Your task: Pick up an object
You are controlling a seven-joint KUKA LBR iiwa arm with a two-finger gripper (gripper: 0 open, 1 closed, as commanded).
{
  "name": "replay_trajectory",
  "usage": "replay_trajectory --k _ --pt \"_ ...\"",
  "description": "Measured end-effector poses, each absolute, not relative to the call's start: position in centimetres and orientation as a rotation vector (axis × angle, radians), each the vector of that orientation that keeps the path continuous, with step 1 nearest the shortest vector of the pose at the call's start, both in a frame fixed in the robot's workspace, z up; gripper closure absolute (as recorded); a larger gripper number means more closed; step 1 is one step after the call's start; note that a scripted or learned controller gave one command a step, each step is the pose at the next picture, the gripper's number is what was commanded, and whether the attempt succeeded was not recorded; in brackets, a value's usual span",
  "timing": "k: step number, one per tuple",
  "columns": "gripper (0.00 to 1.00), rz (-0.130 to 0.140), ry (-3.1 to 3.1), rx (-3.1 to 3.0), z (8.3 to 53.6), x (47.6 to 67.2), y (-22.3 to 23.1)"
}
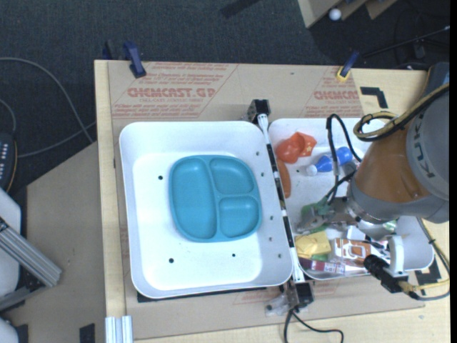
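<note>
Bright, even overhead light — soft shadows, slightly grainy, mild blur.

The left shallow white bin (143, 213) offers the most open room: only a teal three-compartment plastic plate (214, 196) lies in its middle, with a bare white floor all round it, widest along the left wall and the near edge. The right shallow white bin (303, 126) is crowded. The grey arm with its orange band (389, 174) reaches in from the right and covers most of that bin's centre and right side. An orange crumpled object (295, 147) and a blue-and-white object (327, 164) occupy the far part; a yellow item (313, 246) and a red-and-white packet (350, 250) fill the near corner. Black clips (258, 109) sit on the divide between the bins.
</note>
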State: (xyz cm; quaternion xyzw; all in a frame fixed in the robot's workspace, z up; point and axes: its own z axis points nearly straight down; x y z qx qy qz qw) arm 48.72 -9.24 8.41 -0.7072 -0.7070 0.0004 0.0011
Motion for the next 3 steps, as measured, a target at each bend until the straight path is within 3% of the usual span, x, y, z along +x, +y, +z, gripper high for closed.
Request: replay_trajectory --k 1,2,3 --pt "0.00 0.000 -2.223 -2.222 8.4 51.6 -9.4" --pt "1.00 -0.001 -2.224 -2.222 9.4 51.6 -9.3" --pt "1.00 -0.002 -2.223 -2.219 18.5 54.8 -0.9"
